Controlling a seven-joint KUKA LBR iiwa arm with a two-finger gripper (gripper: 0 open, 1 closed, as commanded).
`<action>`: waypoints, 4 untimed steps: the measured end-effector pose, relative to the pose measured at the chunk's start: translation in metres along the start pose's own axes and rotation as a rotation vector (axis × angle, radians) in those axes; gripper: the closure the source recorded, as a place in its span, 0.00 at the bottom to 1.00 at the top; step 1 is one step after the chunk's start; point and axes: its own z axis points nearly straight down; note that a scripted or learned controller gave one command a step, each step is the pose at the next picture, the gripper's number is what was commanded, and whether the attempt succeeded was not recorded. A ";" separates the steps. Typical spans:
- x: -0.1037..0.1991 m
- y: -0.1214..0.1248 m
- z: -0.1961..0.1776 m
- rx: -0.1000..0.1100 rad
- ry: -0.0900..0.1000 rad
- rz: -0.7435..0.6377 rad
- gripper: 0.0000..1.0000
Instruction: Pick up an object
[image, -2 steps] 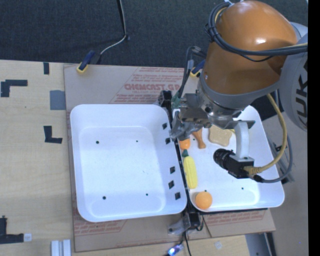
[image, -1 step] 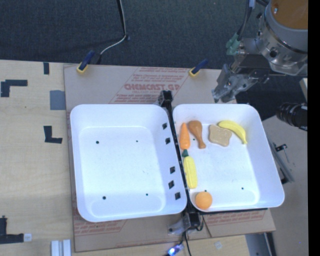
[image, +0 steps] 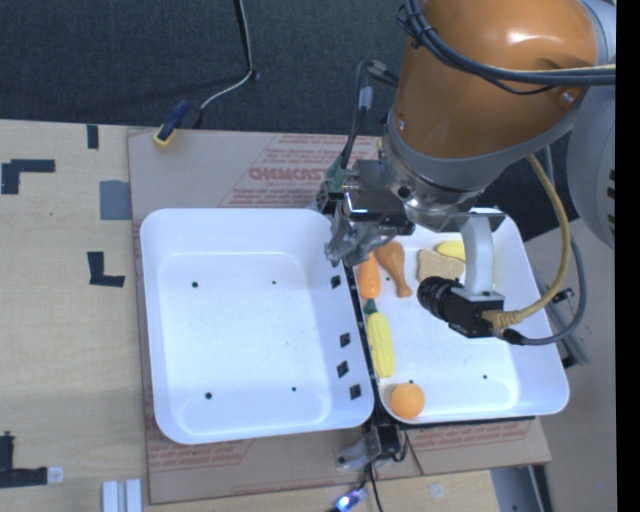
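My gripper (image: 352, 238) hangs over the far left corner of the right bin (image: 520, 395), right by the divider between the two bins. Just below it lies an orange carrot (image: 369, 279), whose upper end is close to the gripper tip. Beside the carrot is a tan chicken drumstick (image: 396, 268). A yellow corn cob (image: 380, 343) lies along the bin's left wall, and an orange ball-shaped fruit (image: 406, 401) sits at the near left corner. A beige bread slice (image: 440, 265) and a yellow piece (image: 452, 248) are partly hidden behind the arm.
The left bin (image: 240, 330) stands beside the right one on a cardboard sheet. A black camera unit (image: 455, 306) with a yellow cable hangs from the wrist over the right bin's middle. The bulky orange-banded arm covers the bin's far side.
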 end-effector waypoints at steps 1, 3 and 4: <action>-0.004 0.001 -0.006 -0.010 0.001 0.006 0.00; 0.031 0.061 -0.073 -0.008 0.000 0.005 1.00; 0.076 0.001 0.019 0.001 -0.002 0.001 1.00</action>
